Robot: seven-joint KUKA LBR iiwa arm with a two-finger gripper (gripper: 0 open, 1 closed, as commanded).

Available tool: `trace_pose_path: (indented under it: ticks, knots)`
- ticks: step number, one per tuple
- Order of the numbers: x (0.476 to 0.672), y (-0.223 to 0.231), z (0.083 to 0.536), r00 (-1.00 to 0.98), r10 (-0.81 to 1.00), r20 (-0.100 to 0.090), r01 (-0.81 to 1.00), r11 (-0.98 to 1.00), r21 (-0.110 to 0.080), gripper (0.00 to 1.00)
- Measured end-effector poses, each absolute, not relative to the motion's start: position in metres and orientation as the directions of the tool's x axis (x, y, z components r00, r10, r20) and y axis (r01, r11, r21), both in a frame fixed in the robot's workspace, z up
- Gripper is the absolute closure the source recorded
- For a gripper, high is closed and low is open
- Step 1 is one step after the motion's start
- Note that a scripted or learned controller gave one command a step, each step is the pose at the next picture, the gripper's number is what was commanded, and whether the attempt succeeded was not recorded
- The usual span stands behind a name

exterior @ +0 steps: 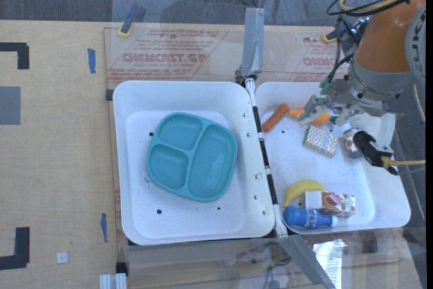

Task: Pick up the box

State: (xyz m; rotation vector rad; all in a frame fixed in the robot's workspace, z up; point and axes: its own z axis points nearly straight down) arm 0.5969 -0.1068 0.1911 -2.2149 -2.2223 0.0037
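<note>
Two shallow white bins sit side by side on the table (pixel 54 145): the left bin (pixel 128 112) and the right bin (pixel 385 213). The left bin carries one teal divided plate (pixel 193 156) with three compartments. The right bin carries one orange carrot (pixel 275 117), one patterned square packet (pixel 320 141), one yellow banana (pixel 303 190), one blue bottle (pixel 308 218) and one small box (pixel 329 202). One arm (pixel 385 44) reaches in, with one end effector (pixel 331 117).
</note>
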Motion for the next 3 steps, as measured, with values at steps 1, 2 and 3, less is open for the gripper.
trace_pose_path:
  ticks: [1,2,3]
  knots:
    - [0.597,-0.107,0.200,-0.002,1.000,0.001,1.000,0.002,-0.005,1.00]
    - [0.597,-0.108,0.200,-0.001,1.000,0.001,1.000,0.001,-0.005,0.00]
    - [0.592,-0.130,0.101,-0.140,0.990,-0.003,0.990,0.140,0.013,0.00]
